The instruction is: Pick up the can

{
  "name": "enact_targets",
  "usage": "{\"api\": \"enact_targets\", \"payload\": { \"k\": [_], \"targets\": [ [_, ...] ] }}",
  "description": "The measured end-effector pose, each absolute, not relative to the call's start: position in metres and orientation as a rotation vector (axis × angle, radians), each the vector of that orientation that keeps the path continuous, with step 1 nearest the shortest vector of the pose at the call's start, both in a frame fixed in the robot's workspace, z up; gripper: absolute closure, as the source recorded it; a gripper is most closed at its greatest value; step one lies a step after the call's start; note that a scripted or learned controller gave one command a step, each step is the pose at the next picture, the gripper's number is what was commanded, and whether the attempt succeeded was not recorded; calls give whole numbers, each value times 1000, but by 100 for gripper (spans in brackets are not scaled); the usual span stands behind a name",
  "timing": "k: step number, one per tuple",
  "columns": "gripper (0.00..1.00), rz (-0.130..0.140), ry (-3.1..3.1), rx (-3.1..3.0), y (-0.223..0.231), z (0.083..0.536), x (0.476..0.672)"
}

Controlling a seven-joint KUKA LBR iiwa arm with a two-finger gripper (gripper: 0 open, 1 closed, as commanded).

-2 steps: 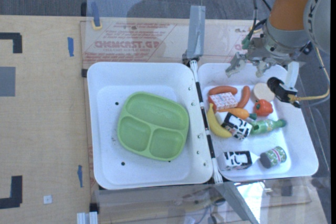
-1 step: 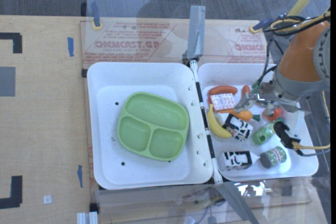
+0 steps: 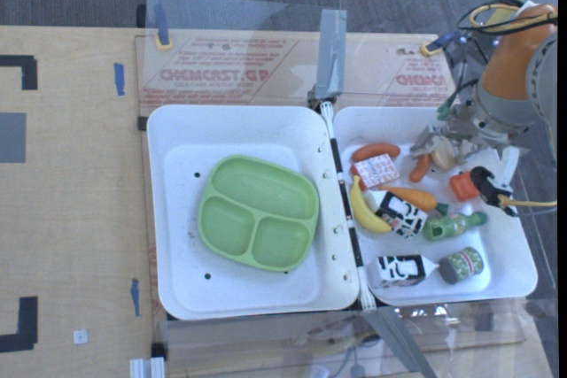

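Distance is what the coming move turns on: the gripper (image 3: 440, 140) hangs over the far part of the right bin (image 3: 523, 279), while the can (image 3: 462, 265) lies on its side in the near part, close to the near rim. From the gripper, the can is toward the near edge and slightly to the right, well apart, with several things between them. Its long axis appears to run roughly left-right with a slight tilt, grey end to the left and green label to the right. How far the gripper's closing parts stand apart cannot be told; they are lost against the clutter beneath, and nothing can be seen held there.

The right bin is crowded. A sausage (image 3: 376, 151) and a red packet (image 3: 376, 168) lie near its far left, a banana (image 3: 363, 210) runs along the divider, a carrot (image 3: 412, 197) and a black-and-white carton (image 3: 400, 214) sit mid-bin, and a green bottle (image 3: 453, 226) lies just beyond the can. A second carton (image 3: 400, 270) lies just left of the can, near but seemingly not touching. A small orange item (image 3: 463, 185) sits near the gripper.

The left bin (image 3: 168, 190) holds a green divided plate (image 3: 257, 212), its three compartments bare.

By appearances the pick is not yet begun; the arm would need to travel toward the near rim.
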State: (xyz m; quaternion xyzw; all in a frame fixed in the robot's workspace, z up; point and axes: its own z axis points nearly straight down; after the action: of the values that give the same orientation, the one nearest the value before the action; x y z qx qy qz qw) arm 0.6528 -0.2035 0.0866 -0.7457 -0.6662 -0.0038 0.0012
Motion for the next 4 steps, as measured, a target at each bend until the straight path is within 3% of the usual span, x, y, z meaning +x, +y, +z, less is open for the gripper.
{"api": "enact_targets", "payload": {
  "k": [1,2,3,4],
  "targets": [
    [100,-5,-2098,-2338,-204,95,653],
    [0,-7,-2098,-2336,-203,95,654],
    [0,-18,-2141,-2292,-207,88,598],
    [0,-10,-2229,-2210,-205,86,634]
  ]
}}
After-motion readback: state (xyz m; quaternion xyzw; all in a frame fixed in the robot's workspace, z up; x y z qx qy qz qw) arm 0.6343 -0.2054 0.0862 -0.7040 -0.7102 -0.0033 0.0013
